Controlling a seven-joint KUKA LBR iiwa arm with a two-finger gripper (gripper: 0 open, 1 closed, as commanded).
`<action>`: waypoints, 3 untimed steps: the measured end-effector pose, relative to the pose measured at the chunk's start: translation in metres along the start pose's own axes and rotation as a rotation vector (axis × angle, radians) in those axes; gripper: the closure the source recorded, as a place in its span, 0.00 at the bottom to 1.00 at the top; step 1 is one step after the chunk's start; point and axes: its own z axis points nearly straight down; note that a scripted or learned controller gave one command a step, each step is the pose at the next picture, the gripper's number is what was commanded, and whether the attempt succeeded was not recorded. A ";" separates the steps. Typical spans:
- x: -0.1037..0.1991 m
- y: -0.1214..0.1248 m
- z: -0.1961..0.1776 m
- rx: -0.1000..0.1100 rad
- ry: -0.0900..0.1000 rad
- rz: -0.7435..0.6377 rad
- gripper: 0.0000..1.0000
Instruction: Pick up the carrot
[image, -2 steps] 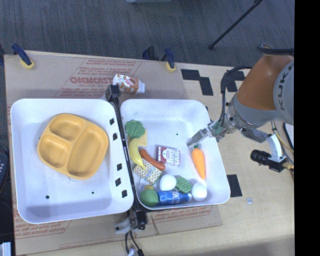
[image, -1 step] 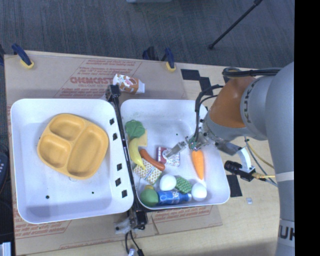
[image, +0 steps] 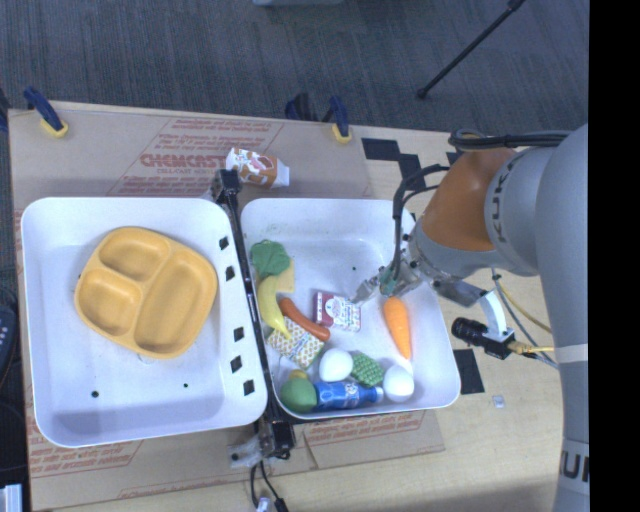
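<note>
Right bin (image: 330, 215): holds the carrot (image: 398, 327), orange, lying lengthwise near the bin's right wall, top end toward the gripper (image: 388, 284), tapered end toward a white egg (image: 398, 383). Gripper: poised at the carrot's upper end, just beside or touching it; whether the pincer is spread or pressed together cannot be told from this angle, and nothing is seen pinched in it. Neighbours: small red-and-white packet (image: 338, 311) just left of the carrot; blue can (image: 348, 395) along the front wall. Left bin (image: 40, 300): yellow divided plate (image: 146, 290). Handling note, as judgement: a grasp across the carrot's thicker upper half, jaws straddling its width, would likely hold best; the nearby wall limits clearance on that side.
</note>
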 end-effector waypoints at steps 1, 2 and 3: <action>0.033 0.015 -0.131 0.005 -0.001 0.145 1.00; 0.033 0.014 -0.131 0.006 0.000 0.145 0.00; 0.019 -0.033 -0.026 0.009 0.002 0.216 0.00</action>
